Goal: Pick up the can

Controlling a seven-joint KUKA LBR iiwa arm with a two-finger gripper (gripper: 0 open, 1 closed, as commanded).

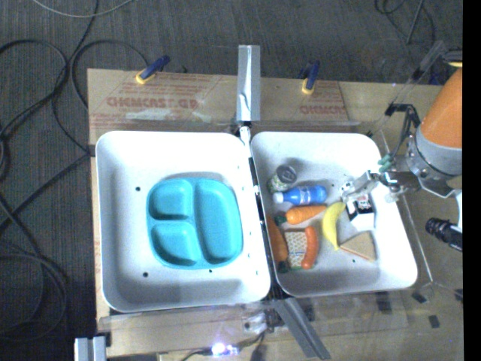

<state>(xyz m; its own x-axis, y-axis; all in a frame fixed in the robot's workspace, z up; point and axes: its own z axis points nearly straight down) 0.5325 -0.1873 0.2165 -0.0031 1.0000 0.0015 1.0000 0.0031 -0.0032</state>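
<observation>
The can (285, 176) I am after is small and grey, its round end tilted up toward the camera. It lies in the right bin (391, 273), near the far wall, just beside the blue-and-white bottle (301, 195).

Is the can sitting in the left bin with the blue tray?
No, the can lies in the right bin, just above the blue bottle; the blue tray is in the left bin.

blue tray (197, 220) in left bin (120, 269) | bottle (302, 195), carrot (307, 214), banana (331, 226) in right bin (391, 273)
</observation>
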